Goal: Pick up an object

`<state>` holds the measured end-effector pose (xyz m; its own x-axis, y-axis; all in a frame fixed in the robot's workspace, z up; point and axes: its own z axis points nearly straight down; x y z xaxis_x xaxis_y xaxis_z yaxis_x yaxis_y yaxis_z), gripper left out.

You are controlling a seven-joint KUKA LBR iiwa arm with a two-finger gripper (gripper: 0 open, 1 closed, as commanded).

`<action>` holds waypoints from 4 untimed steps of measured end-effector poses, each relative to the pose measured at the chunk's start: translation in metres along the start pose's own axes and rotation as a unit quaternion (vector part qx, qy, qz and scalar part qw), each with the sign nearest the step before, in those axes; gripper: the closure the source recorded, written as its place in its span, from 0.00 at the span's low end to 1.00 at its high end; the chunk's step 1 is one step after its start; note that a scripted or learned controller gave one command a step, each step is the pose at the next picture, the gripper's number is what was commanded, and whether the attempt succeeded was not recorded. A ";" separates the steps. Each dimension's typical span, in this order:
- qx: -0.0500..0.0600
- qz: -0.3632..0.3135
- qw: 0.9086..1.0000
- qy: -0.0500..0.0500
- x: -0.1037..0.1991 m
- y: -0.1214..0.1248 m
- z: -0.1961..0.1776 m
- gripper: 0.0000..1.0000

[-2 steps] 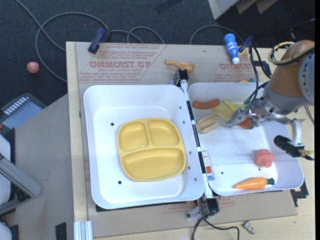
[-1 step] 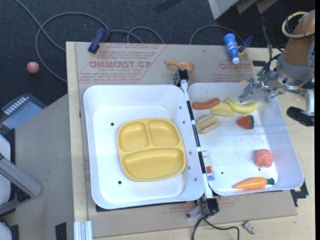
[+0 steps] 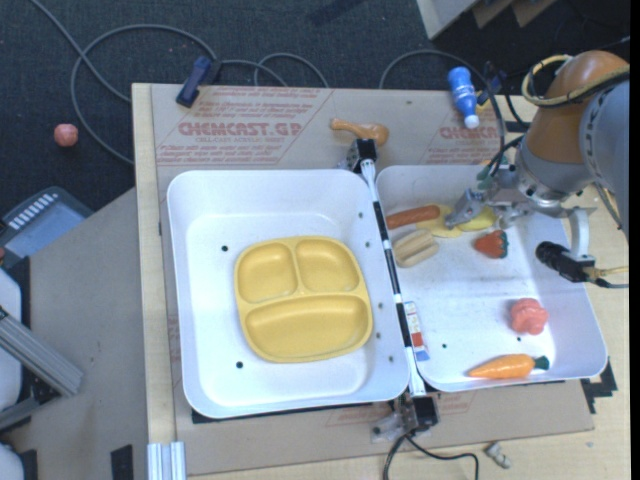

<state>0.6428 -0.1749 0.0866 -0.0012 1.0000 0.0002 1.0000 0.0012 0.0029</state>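
You see two white bins side by side on a bench. The left bin (image 3: 195, 268) holds a yellow tray (image 3: 302, 298) with three compartments, lying flat near its middle. Take the right bin (image 3: 590, 353) as your landmark for everything else.

Inside the right bin, along its far wall toward the left corner, a hot dog sausage (image 3: 413, 216) lies slantwise, and a pale bun (image 3: 416, 251) sits just beside it on the near side. A yellow banana-like piece (image 3: 462, 228) lies just right of the sausage, partly under the gripper (image 3: 482, 206). A red strawberry (image 3: 491, 244) with a green top sits just near-side of that yellow piece, close beneath the gripper. A pink round lump (image 3: 529, 316) rests toward the bin's right wall, well apart from the strawberry. An orange carrot (image 3: 505, 367) lies along the bin's near wall, its green end pointing right.

The arm (image 3: 570, 128) reaches in over the bin's far right corner. The gripper hangs low above the yellow piece and strawberry; you cannot tell from this slant how its tips are set, nor whether it touches either item.

Beyond the bin's far wall, on the bench, lie a blue and white bottle (image 3: 462, 94) and a tan wooden piece (image 3: 360, 129).
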 end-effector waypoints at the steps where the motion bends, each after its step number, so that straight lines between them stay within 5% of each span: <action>1: 0.000 0.000 1.000 -0.001 -0.049 0.024 -0.056 0.00; 2: 0.002 -0.001 1.000 0.003 -0.042 0.000 -0.010 0.00; 3: 0.002 0.000 1.000 0.000 0.002 -0.018 0.002 0.00; 4: 0.001 0.000 1.000 0.000 0.002 -0.017 -0.008 1.00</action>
<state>0.6257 -0.1732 0.0949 -0.0007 1.0000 0.0000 1.0000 0.0007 0.0009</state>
